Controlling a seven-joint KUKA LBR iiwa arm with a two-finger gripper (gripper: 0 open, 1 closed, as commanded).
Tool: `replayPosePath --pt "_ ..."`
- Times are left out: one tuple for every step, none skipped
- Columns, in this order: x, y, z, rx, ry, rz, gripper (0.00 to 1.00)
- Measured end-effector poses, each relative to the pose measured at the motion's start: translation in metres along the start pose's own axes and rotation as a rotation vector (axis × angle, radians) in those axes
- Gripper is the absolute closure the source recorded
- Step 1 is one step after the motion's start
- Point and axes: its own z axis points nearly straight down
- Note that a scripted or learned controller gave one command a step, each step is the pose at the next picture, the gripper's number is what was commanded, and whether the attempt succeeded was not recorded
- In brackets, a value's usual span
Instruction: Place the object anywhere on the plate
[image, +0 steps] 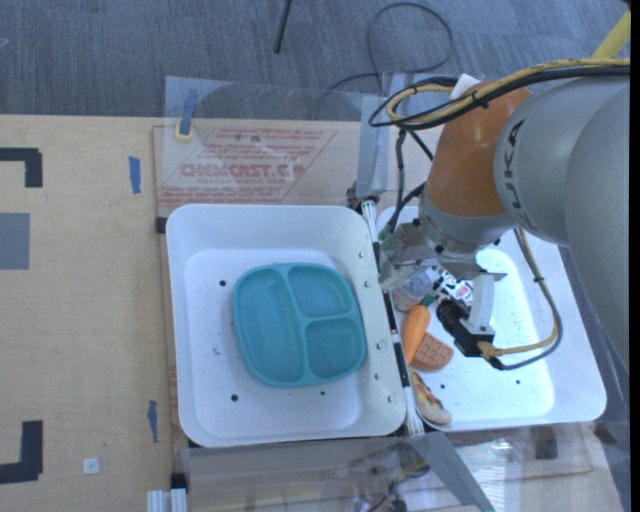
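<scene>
A teal plate with three compartments lies in the left white bin. In the right bin, against its left wall, lie an orange carrot, a waffle-like piece and a pale food item. The gripper hangs low over the right bin's left side, just above the carrot's upper end. The grey arm and orange band cover it from above.
A clear sheet with red print lies behind the left bin. Cables loop from the wrist over the right bin. The divider between bins runs beside the toy food.
</scene>
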Motion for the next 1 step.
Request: replayPosePath --pt "-0.0671 -0.0273 -0.0002 0.003 0.002 0.068 1.0"
